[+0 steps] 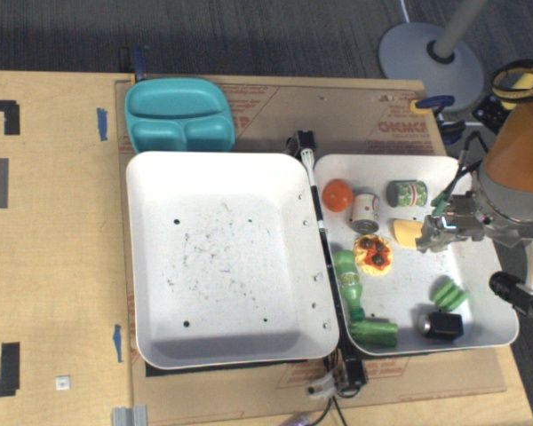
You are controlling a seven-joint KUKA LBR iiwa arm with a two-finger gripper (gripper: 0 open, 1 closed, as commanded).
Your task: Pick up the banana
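The banana (406,232) is a short yellow piece lying in the right bin (480,335), near its middle. My gripper (433,234) hangs over the banana's right end and hides that part of it. The grey wrist with its orange band reaches in from the right edge, above the bin's right side.
Around the banana lie an orange ball (337,194), a small white can (364,209), a green can (407,193) and a pizza-like toy (374,254). Green pieces (373,331), a striped green toy (448,293) and a black block (443,326) sit near the front. A teal tray (178,114) stands behind the left bin (160,185).
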